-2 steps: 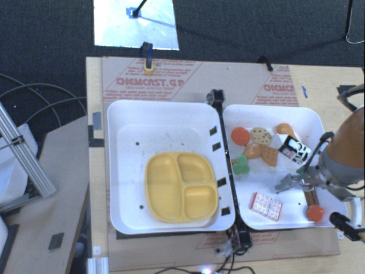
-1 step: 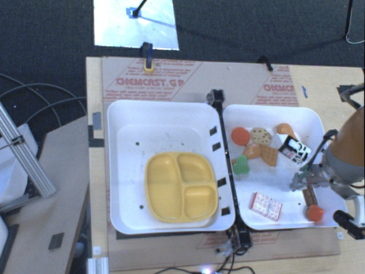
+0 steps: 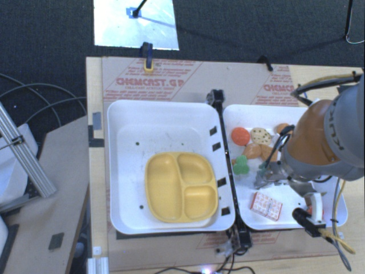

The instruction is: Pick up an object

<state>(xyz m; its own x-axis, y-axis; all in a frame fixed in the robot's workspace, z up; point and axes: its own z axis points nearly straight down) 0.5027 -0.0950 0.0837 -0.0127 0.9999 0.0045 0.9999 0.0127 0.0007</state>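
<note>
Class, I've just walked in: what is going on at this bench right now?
A grey and orange robot arm reaches from the right over the right bin, above a cluster of small objects: a red ball, a spotted cookie, a green piece. A patterned packet lies nearer the front. The left bin holds a yellow divided tray.

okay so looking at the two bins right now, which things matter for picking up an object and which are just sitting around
Belong to the job: gripper; red ball; spotted cookie; green toy; patterned card, all in the right bin.

Just lying about: yellow divided tray in the left bin; blue-and-yellow clamp.
</note>
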